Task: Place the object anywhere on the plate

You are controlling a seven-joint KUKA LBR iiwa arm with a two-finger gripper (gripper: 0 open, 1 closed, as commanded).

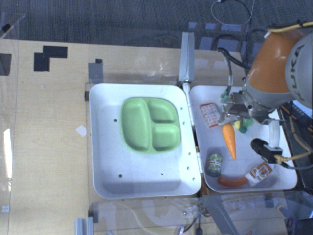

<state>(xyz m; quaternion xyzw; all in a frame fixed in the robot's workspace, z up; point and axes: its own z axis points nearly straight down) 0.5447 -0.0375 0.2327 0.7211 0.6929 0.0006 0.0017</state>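
Tool: the tool (234, 112) hangs low in the far half of the right bin (205, 138), just over the thick end of the carrot. Whether it is open or closed cannot be told from this angle, and nothing can be seen gripped in it.
Task's thing: most likely the carrot (230, 140), lying flat in the right bin with its thick end under the tool and its tip toward the near wall. It is not on the plate.
Why so placed: the arm seems lined up on the carrot's broad end, where a grip would find most to hold. This looks like a pick being set up, so the task is near its start.
Plate: a green divided plate (133, 126) lies flat in the middle of the left bin (105, 155), its three compartments bare. Being central, it gives a release plenty of margin.
Neighbours: a red-and-white packet (209, 114) lies just beside the tool on the plate side. A small yellow piece (240, 127) and a green piece (247, 124) sit close on the other side. A green can (213, 163) is near the carrot's tip, a sausage (233, 181) lies along the near wall, and a small carton (260, 172) is beside it. This crowding could spoil a grip.
Surface: a pale wooden tabletop (49, 141) with black marks (49, 57). The bins meet at a metal bracket (186, 58).
Room: dark carpet (122, 9) lies beyond the tabletop, and cables (234, 6) loop behind the arm.
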